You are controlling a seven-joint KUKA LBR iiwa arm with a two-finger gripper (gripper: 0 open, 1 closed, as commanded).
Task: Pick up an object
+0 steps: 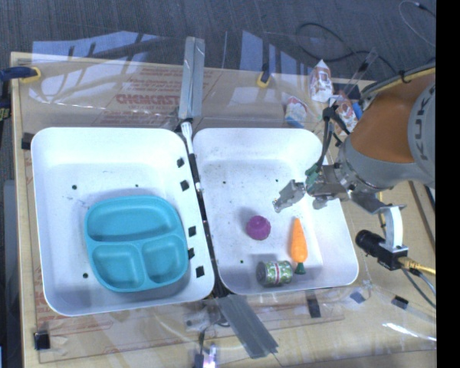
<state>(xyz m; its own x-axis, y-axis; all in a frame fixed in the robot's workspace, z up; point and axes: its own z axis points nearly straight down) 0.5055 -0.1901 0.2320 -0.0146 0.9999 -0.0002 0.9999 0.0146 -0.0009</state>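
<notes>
1. Dark carpet lies behind the surface, which holds two white bins side by side.
2. In the left bin sits a blue tray with three parts.
3. In the right bin lie a purple ball, a carrot and a small can on its side.
4. The ball is just left of the carrot, and the can is near the front wall, touching the carrot's green end.
5. The arm reaches in from the right.
6. The end effector hangs over the right bin, above the ball and carrot. Its fingers are spread apart and hold nothing.
</notes>
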